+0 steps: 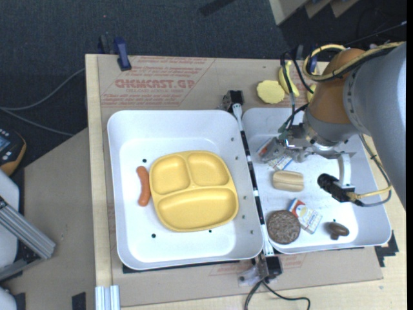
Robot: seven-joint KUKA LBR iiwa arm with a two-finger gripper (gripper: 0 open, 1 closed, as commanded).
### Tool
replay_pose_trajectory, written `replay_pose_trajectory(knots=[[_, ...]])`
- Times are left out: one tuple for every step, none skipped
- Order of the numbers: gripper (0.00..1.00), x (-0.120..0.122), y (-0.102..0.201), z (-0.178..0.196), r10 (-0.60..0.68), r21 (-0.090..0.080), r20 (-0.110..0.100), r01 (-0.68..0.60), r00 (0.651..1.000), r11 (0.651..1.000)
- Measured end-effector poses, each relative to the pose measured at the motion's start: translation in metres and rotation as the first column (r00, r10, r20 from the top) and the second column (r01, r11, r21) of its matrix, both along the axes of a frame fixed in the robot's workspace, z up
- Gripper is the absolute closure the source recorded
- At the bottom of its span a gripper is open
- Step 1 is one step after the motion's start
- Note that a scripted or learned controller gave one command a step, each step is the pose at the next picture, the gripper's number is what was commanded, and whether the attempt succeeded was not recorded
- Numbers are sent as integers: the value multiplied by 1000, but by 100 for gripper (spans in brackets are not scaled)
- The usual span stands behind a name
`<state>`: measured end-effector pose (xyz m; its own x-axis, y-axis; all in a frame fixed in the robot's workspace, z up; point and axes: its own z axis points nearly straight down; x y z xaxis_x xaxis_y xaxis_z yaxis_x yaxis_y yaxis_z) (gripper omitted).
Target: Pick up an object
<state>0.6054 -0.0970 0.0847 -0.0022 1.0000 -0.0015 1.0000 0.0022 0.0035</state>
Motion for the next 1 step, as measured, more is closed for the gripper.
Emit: replay_pose_trajectory(knots=[[0, -20, -23, 0, -5, 2, -6, 5, 1000, 1000]])
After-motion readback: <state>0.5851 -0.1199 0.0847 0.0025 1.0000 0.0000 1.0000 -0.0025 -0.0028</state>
